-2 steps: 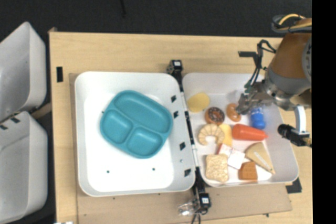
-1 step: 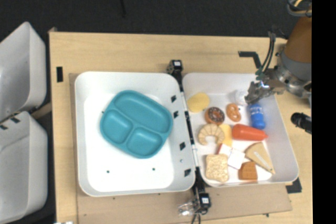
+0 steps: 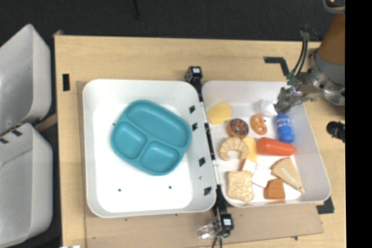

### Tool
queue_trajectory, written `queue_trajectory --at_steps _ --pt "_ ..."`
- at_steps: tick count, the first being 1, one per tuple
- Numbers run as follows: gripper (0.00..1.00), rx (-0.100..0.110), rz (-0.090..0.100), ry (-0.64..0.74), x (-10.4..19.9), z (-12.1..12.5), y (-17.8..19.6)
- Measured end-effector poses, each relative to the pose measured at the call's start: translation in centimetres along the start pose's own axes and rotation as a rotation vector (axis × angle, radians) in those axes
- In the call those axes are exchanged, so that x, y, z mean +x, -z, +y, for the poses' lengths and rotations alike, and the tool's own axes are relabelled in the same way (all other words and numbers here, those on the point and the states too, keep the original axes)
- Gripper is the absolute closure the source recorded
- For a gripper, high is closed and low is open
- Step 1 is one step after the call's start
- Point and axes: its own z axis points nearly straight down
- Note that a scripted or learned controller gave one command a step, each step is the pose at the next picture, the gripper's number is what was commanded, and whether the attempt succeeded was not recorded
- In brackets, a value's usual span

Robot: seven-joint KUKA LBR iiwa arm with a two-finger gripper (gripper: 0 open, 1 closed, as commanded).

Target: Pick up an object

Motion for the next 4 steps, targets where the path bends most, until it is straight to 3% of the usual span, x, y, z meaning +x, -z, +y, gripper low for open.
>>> queue_trajectory --at_steps 3,4 --pt "1.0 0.0 0.002 0.003 15.0 7.9 0.2" --pt "1.0 0.0 -0.001 0.001 17.6 8.7 -0.4"
